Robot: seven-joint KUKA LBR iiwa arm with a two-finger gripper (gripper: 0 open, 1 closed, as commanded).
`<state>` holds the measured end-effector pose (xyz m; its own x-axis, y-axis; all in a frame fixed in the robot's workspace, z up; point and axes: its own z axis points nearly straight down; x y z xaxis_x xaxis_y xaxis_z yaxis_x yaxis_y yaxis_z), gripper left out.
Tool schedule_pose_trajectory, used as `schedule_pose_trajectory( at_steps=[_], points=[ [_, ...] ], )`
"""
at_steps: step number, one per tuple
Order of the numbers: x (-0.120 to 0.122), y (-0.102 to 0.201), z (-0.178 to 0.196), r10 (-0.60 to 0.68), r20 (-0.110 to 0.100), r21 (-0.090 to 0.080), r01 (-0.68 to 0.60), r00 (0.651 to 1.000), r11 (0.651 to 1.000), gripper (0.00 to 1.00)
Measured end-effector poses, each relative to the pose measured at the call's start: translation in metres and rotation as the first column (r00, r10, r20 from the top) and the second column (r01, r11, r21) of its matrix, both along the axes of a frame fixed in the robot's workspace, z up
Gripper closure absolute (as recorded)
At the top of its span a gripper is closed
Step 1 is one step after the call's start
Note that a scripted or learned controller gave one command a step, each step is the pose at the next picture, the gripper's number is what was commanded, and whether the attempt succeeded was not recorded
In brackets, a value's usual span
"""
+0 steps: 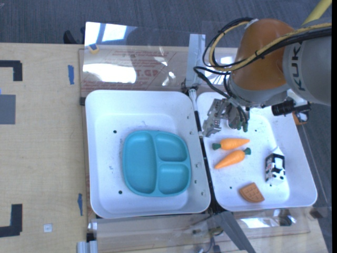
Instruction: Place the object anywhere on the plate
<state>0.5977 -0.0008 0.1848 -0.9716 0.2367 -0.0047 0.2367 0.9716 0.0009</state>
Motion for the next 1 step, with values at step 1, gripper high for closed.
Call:
schedule_pose_trajectory(
  at_steps=[1],
  points=[
    [-0.0386,-0.0499,0.0,0.067,-0.006,0.0,-0.067,0.998,0.998,1.0]
  ],
)
